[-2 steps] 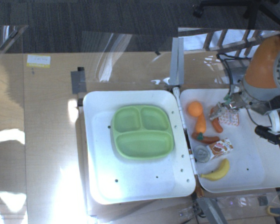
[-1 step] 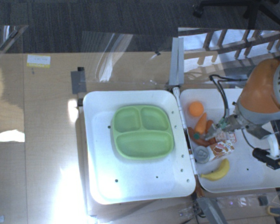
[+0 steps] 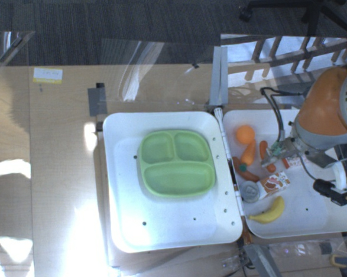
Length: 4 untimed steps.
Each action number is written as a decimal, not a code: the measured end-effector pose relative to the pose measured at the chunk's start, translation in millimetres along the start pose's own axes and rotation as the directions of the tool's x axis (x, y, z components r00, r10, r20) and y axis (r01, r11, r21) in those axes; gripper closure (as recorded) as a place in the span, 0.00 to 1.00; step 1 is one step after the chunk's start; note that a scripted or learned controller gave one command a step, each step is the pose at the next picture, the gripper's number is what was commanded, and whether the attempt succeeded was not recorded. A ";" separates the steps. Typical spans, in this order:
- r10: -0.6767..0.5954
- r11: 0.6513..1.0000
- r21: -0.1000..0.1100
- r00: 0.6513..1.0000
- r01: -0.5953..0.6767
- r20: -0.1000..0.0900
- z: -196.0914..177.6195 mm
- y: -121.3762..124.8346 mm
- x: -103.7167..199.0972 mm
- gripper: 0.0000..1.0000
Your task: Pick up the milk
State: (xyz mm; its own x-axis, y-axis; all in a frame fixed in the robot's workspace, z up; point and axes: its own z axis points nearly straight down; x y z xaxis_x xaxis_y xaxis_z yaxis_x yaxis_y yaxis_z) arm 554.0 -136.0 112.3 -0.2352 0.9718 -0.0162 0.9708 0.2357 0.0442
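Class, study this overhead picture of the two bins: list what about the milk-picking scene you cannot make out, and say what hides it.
- End effector, camera view: whether its fingers are open or shut; small, and partly covered by the grey arm with orange band.
- Small white milk carton with red print: its label is too small to read.
- Round silver can: its top is blurred by glare.
- Right white bin: its far right part is covered by the arm.

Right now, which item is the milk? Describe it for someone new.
Look in the right-hand shallow white bin, near its front left. The small white milk carton with red print lies flat there, between the round silver can and the grey arm's gripper, just above the yellow banana; it is boxy and white.
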 end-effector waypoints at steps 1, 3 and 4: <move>0.077 0.996 0.037 0.997 -0.077 -0.011 -99.6 36.5 58.0 1.00; -0.223 0.974 0.031 0.975 0.224 -0.016 -326.1 -38.9 -47.1 1.00; -0.231 0.973 0.022 0.973 0.231 -0.006 -339.2 -35.7 -47.1 1.00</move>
State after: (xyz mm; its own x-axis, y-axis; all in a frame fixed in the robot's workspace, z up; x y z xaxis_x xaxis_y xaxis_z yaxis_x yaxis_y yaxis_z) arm 514.5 -188.4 450.3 -0.4529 0.8913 -0.0203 0.8912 0.4533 0.0170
